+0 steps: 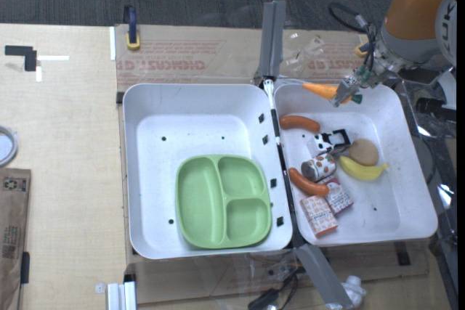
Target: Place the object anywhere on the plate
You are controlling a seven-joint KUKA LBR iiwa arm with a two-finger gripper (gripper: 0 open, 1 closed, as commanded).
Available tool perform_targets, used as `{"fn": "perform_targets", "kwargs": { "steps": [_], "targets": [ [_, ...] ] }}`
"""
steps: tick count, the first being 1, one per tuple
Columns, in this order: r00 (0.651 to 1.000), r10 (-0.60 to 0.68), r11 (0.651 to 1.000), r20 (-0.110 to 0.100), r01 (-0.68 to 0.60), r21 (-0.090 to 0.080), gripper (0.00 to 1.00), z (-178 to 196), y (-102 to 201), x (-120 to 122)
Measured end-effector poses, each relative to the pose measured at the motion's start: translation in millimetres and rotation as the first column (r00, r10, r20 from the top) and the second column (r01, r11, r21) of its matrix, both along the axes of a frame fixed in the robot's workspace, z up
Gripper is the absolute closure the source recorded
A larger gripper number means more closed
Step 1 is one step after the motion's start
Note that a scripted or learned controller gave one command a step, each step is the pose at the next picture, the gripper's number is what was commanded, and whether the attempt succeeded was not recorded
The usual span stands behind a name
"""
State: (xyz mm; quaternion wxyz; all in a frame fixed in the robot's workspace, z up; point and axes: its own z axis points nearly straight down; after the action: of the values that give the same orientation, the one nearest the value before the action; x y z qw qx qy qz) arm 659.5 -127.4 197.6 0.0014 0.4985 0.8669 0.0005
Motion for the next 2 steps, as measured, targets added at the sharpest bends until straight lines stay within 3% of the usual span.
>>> {"fn": "perform_targets", "kwargs": {
  "steps": [1,2],
  "targets": [
    [0.999,0.038,0.999,-0.003,-0.038,0.000,1.00,-6.2,62.8,-72.4],
    [0.820,0.573,0.820,-0.003,-0.573,0.001,1.00,-6.1,95.0,-120.2]
  ]
}}
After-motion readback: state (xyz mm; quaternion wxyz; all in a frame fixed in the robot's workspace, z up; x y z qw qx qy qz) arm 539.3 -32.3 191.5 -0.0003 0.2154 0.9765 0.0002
